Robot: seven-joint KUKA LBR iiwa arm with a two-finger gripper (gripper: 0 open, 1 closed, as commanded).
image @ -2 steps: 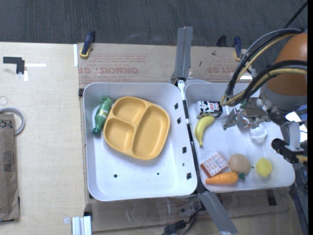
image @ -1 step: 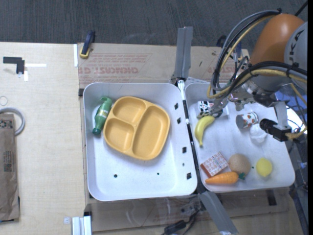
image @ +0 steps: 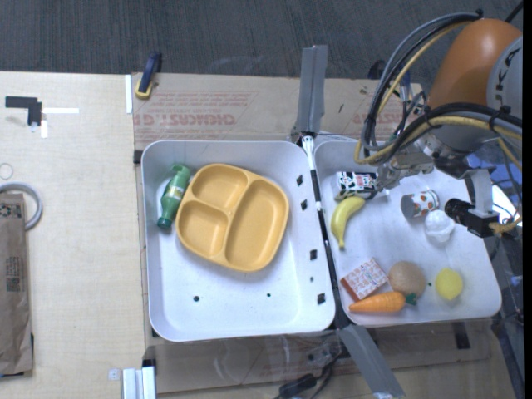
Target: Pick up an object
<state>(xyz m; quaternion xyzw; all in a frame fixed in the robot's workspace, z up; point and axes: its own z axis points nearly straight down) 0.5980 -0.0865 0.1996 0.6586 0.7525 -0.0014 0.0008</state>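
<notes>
My gripper [image: 397, 169] hangs over the back of the right bin [image: 474, 310], just right of a small black-and-white carton [image: 357, 181]. Cables and the wrist hide its tip. In front of the carton lies a banana [image: 344, 217]. A small white and red object [image: 424, 201] and a white lump [image: 438, 225] sit under the arm. Along the bin's front lie a red-and-white packet [image: 364, 278], a carrot [image: 378, 303], a brown kiwi-like fruit [image: 407, 278] and a lemon [image: 450, 284].
The left bin [image: 224, 306] holds a yellow divided plate [image: 233, 216] and a green bottle [image: 172, 194] by its left wall. A grey divider post [image: 312, 90] stands behind the wall between the bins. The arm's orange band [image: 478, 56] and cables fill the upper right.
</notes>
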